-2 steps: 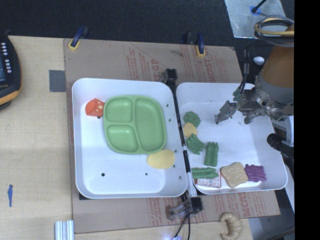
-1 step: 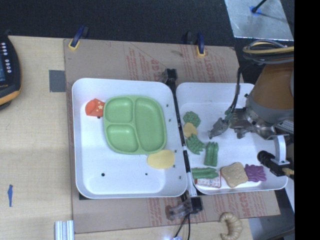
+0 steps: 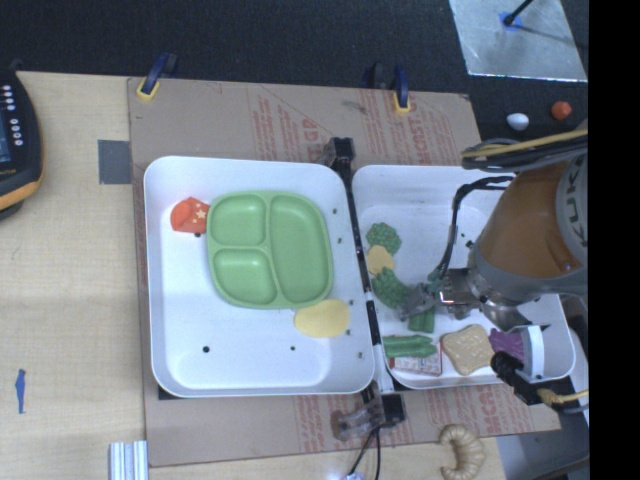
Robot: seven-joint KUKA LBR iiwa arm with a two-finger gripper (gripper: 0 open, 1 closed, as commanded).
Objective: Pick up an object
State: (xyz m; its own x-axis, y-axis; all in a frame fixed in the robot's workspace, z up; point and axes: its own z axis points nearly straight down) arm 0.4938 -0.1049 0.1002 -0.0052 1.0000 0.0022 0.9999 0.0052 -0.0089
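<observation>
My gripper [image 3: 424, 302] is low in the right bin [image 3: 420, 190], reaching in from the right under the grey and orange arm [image 3: 525, 233]. Its tip sits among dark green toy vegetables [image 3: 393, 289], touching or just above them; I cannot tell which. A leafy green piece [image 3: 383, 236] and a pale yellow piece [image 3: 379, 260] lie just beyond it. A green pod on a red and white card [image 3: 411, 347], a toast slice [image 3: 467, 348] and a purple and white item [image 3: 520, 346] lie nearer the front edge.
The left bin [image 3: 180, 358] holds a green divided plate [image 3: 270, 249], a red toy [image 3: 188, 215] at its left and a yellow piece [image 3: 322, 318] near the dividing wall. A tan curled object [image 3: 462, 450] lies on the bench in front of the bins.
</observation>
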